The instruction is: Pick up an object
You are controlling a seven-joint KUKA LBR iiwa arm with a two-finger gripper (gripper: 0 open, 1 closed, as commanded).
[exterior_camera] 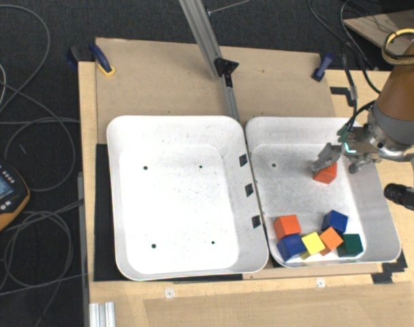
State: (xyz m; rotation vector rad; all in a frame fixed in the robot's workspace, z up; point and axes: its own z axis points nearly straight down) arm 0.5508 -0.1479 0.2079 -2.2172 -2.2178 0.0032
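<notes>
So the pick looks about halfway there, at best. The gripper [327, 161] is seen down inside the right bin [377, 203], near its back right part, with a small red-orange block [325, 175] right under the fingertips. Whether the block is actually pinched can't be told from this angle: one grey finger [325, 158] is seen touching its top, but the fingers' spread is hidden, and it isn't clear if the block is lifted or resting on the bin floor. So grasp unconfirmed, lift not yet shown.

The block looks roughly cube-shaped, so no real long axis can be made out; it seems tilted a bit, one corner pointing toward the bin's front edge.

The rest is left clustered at the front edge of the right bin: orange cube [286, 225], blue block [291, 246], yellow cube [312, 242], another orange block [331, 238], blue cube [336, 220], green cube [352, 244]. The left bin [125, 135] isn't involved.
</notes>
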